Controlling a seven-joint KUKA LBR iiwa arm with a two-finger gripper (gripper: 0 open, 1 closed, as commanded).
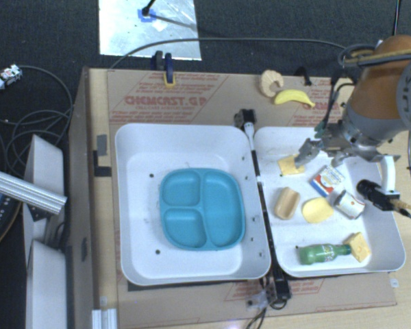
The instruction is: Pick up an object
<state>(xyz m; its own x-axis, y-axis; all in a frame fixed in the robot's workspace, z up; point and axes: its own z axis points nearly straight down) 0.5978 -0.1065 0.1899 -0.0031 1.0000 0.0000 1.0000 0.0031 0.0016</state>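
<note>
Green bottle [322, 253] lying crosswise, cap pointing right, end effector [320, 153] open, empty

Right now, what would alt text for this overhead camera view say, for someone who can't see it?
A grey robot arm's gripper hovers over the right white bin, which holds a green bottle, yellow and tan food pieces and a small carton. The left bin holds a blue divided plate; a banana lies on the cardboard behind.

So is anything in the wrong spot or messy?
Yes. A banana and a pale round piece lie on the cardboard behind the right bin, outside it. The green bottle inside lies on its side.
</note>
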